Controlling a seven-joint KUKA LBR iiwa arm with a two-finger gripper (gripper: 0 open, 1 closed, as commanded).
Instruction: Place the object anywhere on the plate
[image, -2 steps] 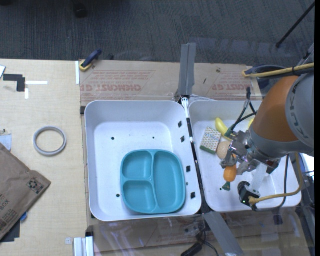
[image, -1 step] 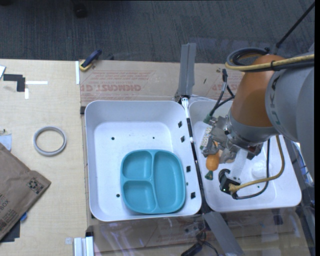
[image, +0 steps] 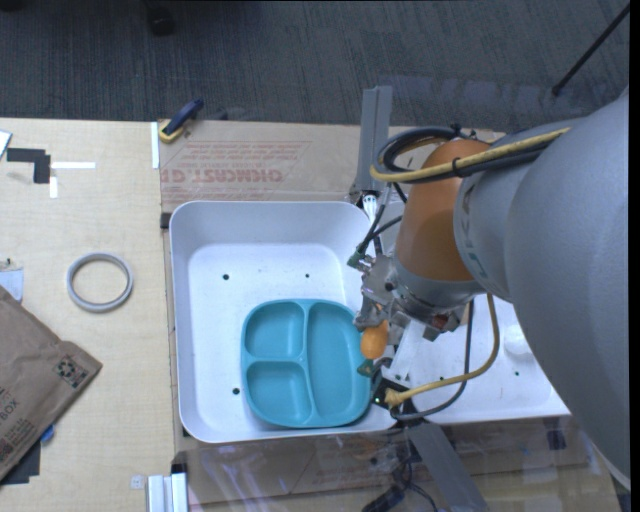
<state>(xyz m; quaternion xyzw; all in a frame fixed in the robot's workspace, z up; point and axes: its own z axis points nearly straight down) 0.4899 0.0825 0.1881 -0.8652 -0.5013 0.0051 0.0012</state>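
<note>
A teal plate (image: 300, 365) with three compartments lies in the left white bin (image: 200, 290), toward its front right. My gripper (image: 373, 345) hangs at the plate's right rim, near the wall between the two bins. A small orange object (image: 372, 342) sits between its fingers, just above the plate's right edge. The grey arm with its orange band (image: 435, 215) covers most of the right bin.
A roll of tape (image: 100, 281) and a brown paper bag (image: 35, 385) lie on the bench to the left of the bins. Cardboard (image: 255, 165) lies behind the left bin. A yellow cable (image: 450, 380) loops under the wrist.
</note>
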